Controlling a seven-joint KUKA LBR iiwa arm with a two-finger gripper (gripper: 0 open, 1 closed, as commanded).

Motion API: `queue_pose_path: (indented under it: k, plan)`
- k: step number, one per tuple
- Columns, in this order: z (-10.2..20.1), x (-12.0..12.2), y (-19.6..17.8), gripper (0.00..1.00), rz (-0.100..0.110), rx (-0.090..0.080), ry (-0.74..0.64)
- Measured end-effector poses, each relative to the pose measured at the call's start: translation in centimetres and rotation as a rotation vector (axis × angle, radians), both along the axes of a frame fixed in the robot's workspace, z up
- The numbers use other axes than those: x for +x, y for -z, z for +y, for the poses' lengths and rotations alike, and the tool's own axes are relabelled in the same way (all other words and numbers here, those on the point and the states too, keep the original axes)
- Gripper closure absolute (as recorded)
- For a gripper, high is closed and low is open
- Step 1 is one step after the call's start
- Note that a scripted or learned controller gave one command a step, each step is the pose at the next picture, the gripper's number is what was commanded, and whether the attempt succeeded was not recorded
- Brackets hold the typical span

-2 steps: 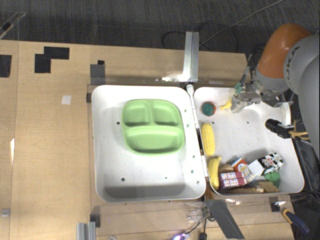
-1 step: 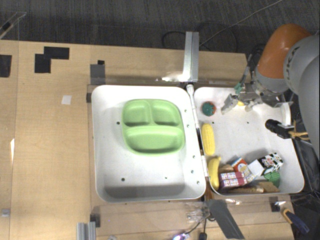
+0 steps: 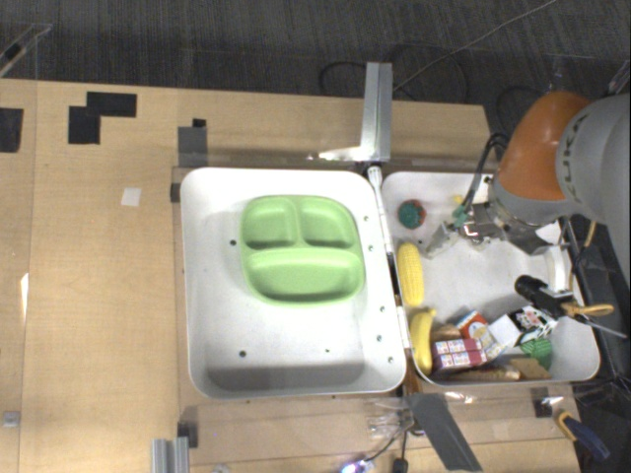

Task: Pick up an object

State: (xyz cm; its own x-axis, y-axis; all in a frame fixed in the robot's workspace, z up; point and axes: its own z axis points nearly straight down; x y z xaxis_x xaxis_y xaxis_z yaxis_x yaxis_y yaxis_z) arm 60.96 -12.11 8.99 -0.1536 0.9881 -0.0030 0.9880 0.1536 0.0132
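One corn cob (image 3: 410,273) just below-left of gripper (image 3: 441,241), apart

The tray (image 3: 300,247) is light green, in a white bin (image 3: 212,343). The corn (image 3: 410,273) and banana (image 3: 422,338) are yellow. The ball (image 3: 410,213) is dark green with red. The arm (image 3: 582,156) is grey with an orange band.

A light wooden bench top (image 3: 89,294) spreads out well to the left of the gripper, marked with black rectangular patches (image 3: 99,114) near its far edge. Beyond the gripper, dark grey carpet (image 3: 246,18) covers the floor, crossed by a thin cable (image 3: 473,39), and an upright metal post (image 3: 378,111) stands up-left of it
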Motion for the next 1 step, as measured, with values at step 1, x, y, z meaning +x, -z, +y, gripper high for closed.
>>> queue_pose_path:
  k: [1]
  plan:
    - [-0.51, -11.76, -0.12, 0.0, -0.002, 0.0, 0.013]
